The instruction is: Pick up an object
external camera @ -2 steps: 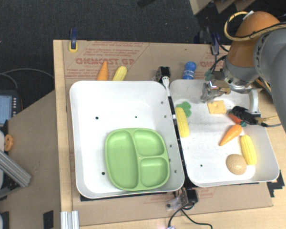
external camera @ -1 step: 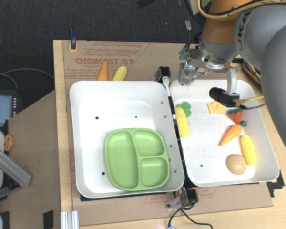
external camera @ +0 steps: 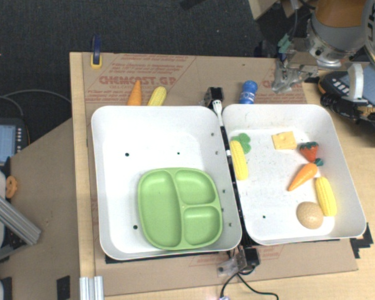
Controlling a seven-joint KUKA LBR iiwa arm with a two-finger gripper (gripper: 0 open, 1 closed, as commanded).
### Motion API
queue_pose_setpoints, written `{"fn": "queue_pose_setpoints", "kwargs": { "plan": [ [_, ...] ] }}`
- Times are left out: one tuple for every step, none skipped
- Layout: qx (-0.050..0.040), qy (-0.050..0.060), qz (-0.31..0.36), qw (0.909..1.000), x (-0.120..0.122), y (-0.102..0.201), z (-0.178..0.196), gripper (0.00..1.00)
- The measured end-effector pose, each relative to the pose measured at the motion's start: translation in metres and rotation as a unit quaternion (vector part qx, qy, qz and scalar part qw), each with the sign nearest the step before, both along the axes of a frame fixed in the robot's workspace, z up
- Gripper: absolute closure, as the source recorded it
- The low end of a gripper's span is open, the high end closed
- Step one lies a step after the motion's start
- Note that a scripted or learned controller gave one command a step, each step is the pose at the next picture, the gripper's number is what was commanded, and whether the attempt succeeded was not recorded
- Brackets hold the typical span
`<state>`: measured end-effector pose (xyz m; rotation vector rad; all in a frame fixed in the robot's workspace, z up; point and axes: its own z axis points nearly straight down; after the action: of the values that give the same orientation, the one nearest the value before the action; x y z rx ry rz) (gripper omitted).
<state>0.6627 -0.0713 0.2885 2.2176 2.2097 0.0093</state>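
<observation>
My gripper point(external camera: 289, 83) hangs above the bench behind the right bin point(external camera: 344, 161), just beyond its far rim and right of a blue bottle point(external camera: 249, 92). Inside the right bin lie a corn cob point(external camera: 239, 159) with a green piece point(external camera: 243, 142) at its far end, a yellow cheese block point(external camera: 284, 140), a strawberry point(external camera: 309, 150), a carrot point(external camera: 302, 175), a second corn cob point(external camera: 325, 195) and a beige round item point(external camera: 310, 215). I see nothing held under the gripper.
The left bin point(external camera: 125, 136) holds a green divided plate point(external camera: 179, 207). Behind it on the cardboard lie a small carrot point(external camera: 134, 94) and a yellow item point(external camera: 157, 95). A black clip point(external camera: 214, 96) joins the bins at the back.
</observation>
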Motion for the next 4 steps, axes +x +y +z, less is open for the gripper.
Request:
{"fn": "queue_pose_setpoints", "kwargs": {
  "plan": [
    [0.0023, 0.015, 0.000, 0.9999, -0.002, -0.043, -0.197, 1.00],
    [0.0025, 0.001, 0.006, 1.0000, 0.006, 0.033, -0.097, 1.00],
    [0.0011, 0.002, 0.002, 1.0000, 0.005, 0.023, -0.041, 1.00],
    [-0.0007, 0.002, -0.001, 1.0000, 0.004, -0.043, -0.004, 1.00]
  ]
}}
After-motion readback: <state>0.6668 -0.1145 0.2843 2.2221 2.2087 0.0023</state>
